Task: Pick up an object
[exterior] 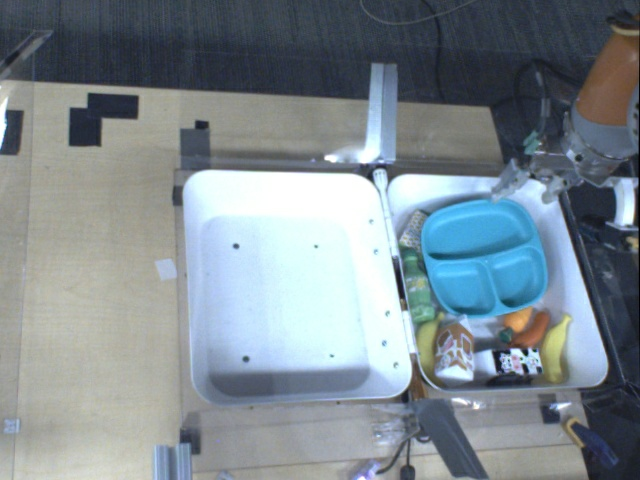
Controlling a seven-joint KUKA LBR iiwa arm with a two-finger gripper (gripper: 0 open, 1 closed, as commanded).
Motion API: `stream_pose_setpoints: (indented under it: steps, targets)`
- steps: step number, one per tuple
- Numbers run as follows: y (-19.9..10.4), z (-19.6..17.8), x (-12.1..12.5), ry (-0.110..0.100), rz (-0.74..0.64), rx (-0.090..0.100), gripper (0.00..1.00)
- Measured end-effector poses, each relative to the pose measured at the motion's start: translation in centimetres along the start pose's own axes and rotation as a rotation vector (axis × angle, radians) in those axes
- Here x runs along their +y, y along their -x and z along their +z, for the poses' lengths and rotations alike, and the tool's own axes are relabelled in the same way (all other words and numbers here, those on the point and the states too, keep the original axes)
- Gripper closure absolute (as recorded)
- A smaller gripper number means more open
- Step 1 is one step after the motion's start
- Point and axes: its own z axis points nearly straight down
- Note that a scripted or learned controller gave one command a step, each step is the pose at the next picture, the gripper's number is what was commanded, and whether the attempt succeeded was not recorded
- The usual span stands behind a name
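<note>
**Arm poised over the far corner of the right bin**

Camera view: The grey arm with its orange band reached in from the right, its gripper sitting over the far right corner of the right bin, just above the far edge of a blue divided tray. Whether the jaws were open or closed could not be told, and nothing could be seen held between them.

The objects lay crowded in the right bin. The blue tray lay tilted across the bin's middle. Along the bin's left wall, beside the tray, sat a green item. Near the front edge stood a white cup with a brown pattern, with a yellow piece just beside it on the left. To the right lay a small black-and-white item, an orange carrot-like piece and a yellow banana.

The left bin sat beside it on the pale wooden surface. A cable looped over the dark floor beyond.
</note>
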Motion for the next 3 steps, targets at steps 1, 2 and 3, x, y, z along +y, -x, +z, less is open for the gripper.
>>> stream_pose_setpoints:
  steps: [1,2,3]
  targets:
    - [-0.04,0.01,0.01,0.0,-0.001,0.0,0.0]
    - [-0.04,0.01,0.01,0.0,-0.001,0.0,0.0]
    - [-0.04,0.01,0.01,0.0,-0.001,0.0,0.0]
